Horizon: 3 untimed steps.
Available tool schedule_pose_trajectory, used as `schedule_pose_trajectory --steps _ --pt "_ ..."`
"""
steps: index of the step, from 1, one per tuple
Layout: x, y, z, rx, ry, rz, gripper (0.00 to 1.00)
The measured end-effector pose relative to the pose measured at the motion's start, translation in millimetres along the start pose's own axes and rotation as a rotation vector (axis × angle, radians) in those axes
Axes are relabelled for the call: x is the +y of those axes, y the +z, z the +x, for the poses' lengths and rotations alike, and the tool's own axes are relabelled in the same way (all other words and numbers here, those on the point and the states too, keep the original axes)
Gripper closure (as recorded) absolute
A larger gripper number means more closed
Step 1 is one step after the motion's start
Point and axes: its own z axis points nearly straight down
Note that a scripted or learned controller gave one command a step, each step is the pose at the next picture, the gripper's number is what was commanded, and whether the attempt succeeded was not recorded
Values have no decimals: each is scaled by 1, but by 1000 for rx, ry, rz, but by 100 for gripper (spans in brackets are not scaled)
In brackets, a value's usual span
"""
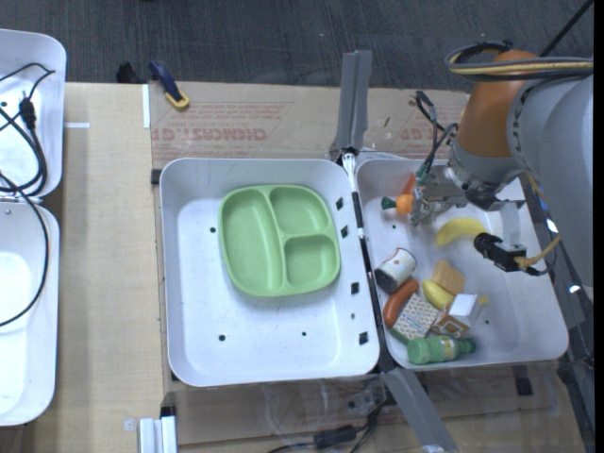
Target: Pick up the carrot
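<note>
carrot: small orange carrot [407,202], back-left part of the right shallow white bin [543,338], partly hidden under my pincer
pincer: my two-finger gripper [422,206] sits low right at the carrot; cannot tell whether it is open, closed or gripping, the tips are too small and dark to read
arm: my grey arm with the orange band [491,111] comes in from the right over the bin's back edge; black cables looped around the wrist
banana: yellow banana [460,229] just right of my pincer, lying on the bin floor
black bit: small dark object [388,202] just left of the carrot, type unclear
can: small white-and-dark cylinder [396,266] nearer the front, on its side by the left wall
sausage: orange-red sausage-shaped toy [400,302] in front of the can, angled
cluster: yellow blocks [442,284], patterned cracker-like box [415,317], small white cube [462,304], all bunched together
bottle: green plastic bottle [440,349] lying on its side at the front edge
left bin: left shallow white bin [189,338] holds a pale green divided plate [279,240], three compartments
bench: tan cardboard-covered bench [104,253] under both bins
</note>
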Motion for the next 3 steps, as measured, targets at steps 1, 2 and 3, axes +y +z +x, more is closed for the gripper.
schedule_pose_trajectory --steps 1,2,3 --pt "1 -1 0 -1 0 -2 0" --pt "10 7 -20 6 -331 10 0" --pt "8 -1 -21 8 -330 19 100"
